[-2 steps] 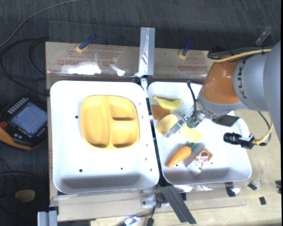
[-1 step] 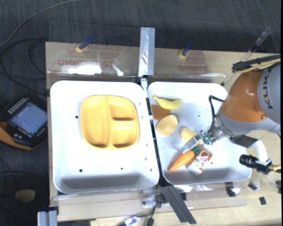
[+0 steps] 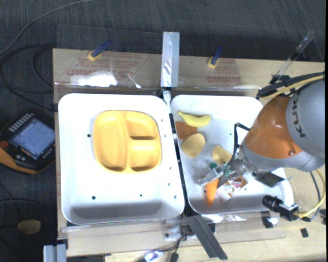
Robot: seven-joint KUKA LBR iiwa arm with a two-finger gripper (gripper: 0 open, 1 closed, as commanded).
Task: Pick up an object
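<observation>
Gripper (image 3: 225, 174) low in right bin (image 3: 273, 198), over carrot (image 3: 210, 191).
We can't tell its grip; we'd centre on carrot w/ care, avoiding clutter nearby.

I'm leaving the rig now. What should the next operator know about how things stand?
Hand: low in the right bin, over the small clutter there; whether it is open or shut cannot be told, and no object is seen in it.
Right bin: banana, a round yellow piece, a carrot, small bits near the hand.
Left bin: yellow divided tray.
Done: no pick confirmed.
Left: grasp an object and lift it.
</observation>
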